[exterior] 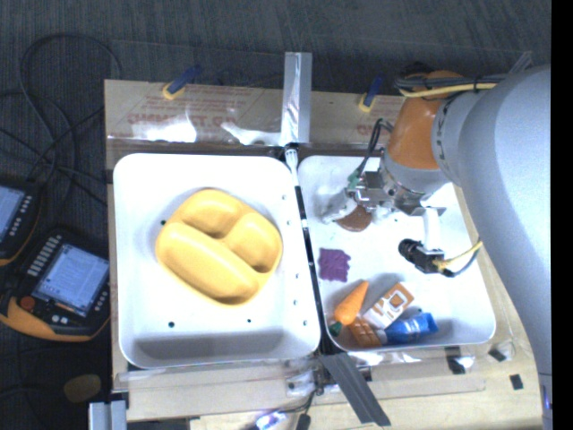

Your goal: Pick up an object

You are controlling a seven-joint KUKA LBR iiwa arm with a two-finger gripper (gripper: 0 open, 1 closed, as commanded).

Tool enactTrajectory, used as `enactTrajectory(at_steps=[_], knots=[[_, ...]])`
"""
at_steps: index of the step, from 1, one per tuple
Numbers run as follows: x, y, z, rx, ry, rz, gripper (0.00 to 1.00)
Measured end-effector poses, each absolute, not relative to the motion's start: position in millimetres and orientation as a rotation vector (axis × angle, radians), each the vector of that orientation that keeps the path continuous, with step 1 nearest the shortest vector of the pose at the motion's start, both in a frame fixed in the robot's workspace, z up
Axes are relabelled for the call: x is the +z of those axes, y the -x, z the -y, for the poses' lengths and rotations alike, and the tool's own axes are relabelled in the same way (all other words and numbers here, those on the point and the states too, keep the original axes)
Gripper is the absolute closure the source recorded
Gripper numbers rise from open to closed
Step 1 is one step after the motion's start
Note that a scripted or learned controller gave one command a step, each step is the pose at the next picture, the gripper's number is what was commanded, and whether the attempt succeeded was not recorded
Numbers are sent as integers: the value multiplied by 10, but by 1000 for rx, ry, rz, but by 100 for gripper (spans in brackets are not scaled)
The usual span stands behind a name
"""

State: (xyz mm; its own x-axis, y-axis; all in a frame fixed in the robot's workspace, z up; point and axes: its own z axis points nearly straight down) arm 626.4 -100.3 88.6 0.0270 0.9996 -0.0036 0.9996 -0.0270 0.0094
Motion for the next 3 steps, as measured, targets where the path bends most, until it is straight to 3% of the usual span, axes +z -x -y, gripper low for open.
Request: enactTrajectory(at_steps=[1,2,3], knots=[[976,-6258,1010,0,-2244,-2186,100],[1395,-6204,985,-7,-2056,-2374,100],[2128,-6044,611,-2,-2062,-2371,100]])
